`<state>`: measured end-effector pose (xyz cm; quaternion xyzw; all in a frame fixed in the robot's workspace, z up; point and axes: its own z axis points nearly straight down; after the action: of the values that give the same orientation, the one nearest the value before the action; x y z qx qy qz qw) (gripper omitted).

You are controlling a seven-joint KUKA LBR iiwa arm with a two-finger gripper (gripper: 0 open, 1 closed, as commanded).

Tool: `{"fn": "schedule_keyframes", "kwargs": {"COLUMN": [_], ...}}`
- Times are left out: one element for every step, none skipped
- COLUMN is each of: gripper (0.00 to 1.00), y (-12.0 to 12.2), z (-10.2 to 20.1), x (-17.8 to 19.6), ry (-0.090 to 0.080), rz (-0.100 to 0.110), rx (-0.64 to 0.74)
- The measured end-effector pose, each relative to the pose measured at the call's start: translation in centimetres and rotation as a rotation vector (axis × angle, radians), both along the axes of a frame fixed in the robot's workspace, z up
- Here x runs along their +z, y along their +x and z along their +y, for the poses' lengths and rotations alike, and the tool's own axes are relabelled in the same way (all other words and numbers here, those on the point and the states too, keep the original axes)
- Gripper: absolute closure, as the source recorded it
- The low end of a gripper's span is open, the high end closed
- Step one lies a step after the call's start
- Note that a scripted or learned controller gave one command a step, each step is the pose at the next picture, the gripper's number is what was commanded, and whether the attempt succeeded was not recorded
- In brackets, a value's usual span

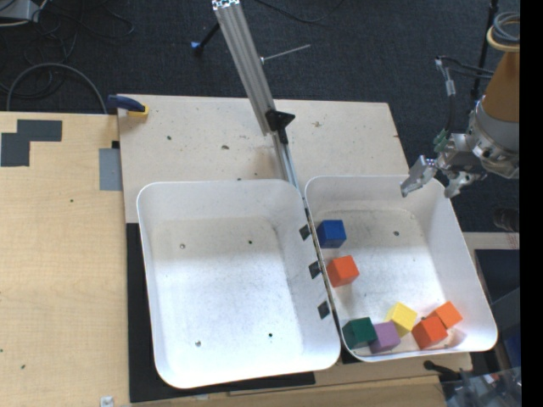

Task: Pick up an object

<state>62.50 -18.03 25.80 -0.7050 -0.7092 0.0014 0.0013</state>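
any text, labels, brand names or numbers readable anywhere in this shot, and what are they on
None can be read.
The coloured blocks, such as the blue block and the orange block, show plain faces.
The right bin and the left bin carry no print.
The checkered tag atop the metal rail is a pattern, not lettering.
The gripper shows no legible marking.

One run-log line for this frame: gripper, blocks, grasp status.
gripper: above right bin's far edge, jaws open, holding nothing | blocks: blue, orange by divider; others in near corner | grasp: not yet
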Motion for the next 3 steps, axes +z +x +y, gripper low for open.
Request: {"fn": "schedule_keyframes", "kwargs": {"gripper": [0.0,0.0,0.0], "y": [-6.9,-2.7,-2.4], "z": [-2.6,-2.8,-2.4], "x": [13.8,0.2,-16.8], "ry": [-0.003,0.002,0.0], "rz": [-0.01,0.005,-0.004], "rx": [-0.008,-0.005,-0.009]}}
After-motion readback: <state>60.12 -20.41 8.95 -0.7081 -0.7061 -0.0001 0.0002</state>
